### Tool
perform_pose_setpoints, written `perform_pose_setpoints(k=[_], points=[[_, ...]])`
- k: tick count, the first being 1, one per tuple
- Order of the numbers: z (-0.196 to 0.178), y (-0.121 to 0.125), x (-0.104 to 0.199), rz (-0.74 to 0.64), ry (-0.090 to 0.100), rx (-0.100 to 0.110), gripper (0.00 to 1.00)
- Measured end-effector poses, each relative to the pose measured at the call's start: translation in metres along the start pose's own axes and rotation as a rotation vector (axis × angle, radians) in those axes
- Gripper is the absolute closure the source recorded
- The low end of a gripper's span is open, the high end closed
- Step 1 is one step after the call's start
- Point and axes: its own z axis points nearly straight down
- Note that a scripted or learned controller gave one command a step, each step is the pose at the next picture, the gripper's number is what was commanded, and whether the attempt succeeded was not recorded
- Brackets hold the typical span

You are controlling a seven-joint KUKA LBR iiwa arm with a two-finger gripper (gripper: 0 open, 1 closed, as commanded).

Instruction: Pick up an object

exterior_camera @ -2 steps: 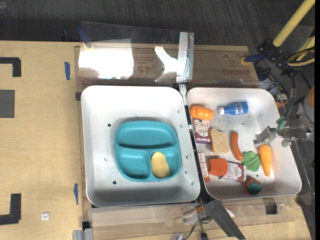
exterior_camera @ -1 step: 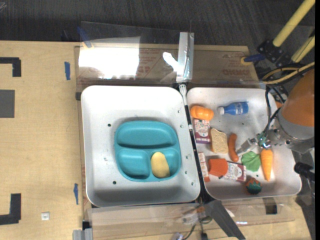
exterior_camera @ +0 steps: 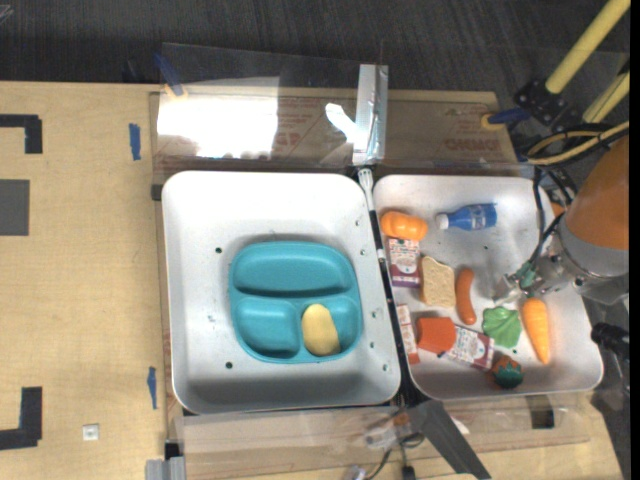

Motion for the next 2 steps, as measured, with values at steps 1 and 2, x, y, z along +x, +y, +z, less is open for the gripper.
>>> perform_pose_setpoints(k=[1, 2], points=[[0.0202, 0.067, -0.0277, 0.18, -0.001, 0.001, 1.0], [0.0214, 0.0664, -0.0271, 0.179, 0.0, 0.003, 0.0]])
